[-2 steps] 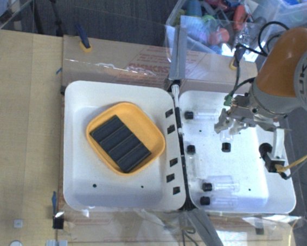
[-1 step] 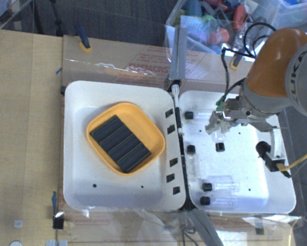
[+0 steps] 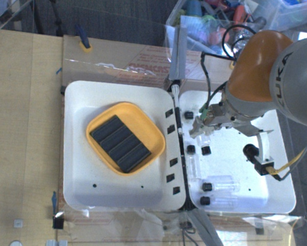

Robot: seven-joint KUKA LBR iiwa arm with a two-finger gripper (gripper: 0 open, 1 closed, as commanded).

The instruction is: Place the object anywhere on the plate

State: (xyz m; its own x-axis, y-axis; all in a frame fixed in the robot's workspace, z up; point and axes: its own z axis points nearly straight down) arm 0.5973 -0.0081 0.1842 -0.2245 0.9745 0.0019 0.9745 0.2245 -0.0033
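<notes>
— What did we see besides the work itself?
— Two white bins: the left bin (image 3: 75,139) and the right bin (image 3: 277,187), side by side on a tan bench (image 3: 10,132).
— And behind them?
— A clear box of colourful odds and ends (image 3: 225,12), plus a blue clip (image 3: 84,42) near the bench's back edge.

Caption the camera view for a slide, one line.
Yellow plate carrying a dark ridged block in the left bin; gripper over the right bin.
</notes>
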